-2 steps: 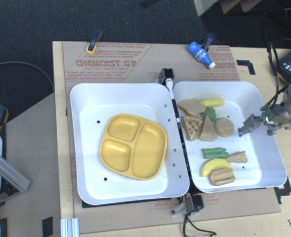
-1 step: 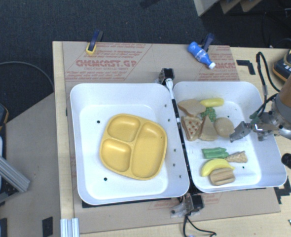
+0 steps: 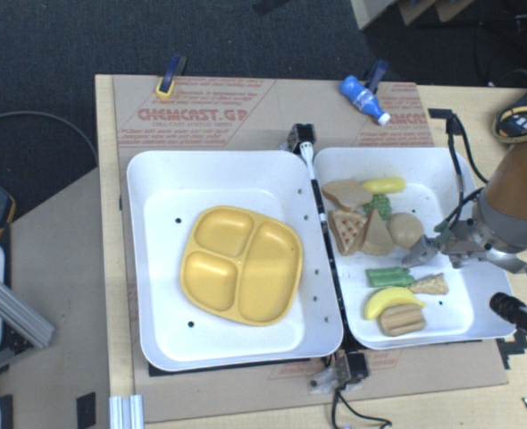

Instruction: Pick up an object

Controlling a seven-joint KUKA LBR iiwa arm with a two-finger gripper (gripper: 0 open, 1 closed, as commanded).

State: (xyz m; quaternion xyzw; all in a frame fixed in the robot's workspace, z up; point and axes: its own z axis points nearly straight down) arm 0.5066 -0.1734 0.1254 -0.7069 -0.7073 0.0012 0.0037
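The left bin holds 1 thing — a yellow tray with 3 hollows, lying flat in the middle. It is big and smooth, so it would be hard to pinch.

The right bin holds a pile of toy food. Near its left wall are a brown bread slice and a waffle piece. Above them lies a small yellow piece, with a bit of green just under it. A tan round lump sits in the middle. Lower down are a green bean, a pale cracker, a banana and a brown sausage, all close together.

The gripper is low in the right bin, just to the right of the tan lump and above the cracker. Nothing shows between its tips. I cannot tell if it is spread wide or pressed together — the dark metal blurs into 1 shape.

What could go wrong? The food is packed tight, so the tips may land on 2 things at once and push them away. The tan lump is round and may roll out of a pinch. The cracker is flat and may slip under the tips. The gripper may also close on air and come up with nothing.
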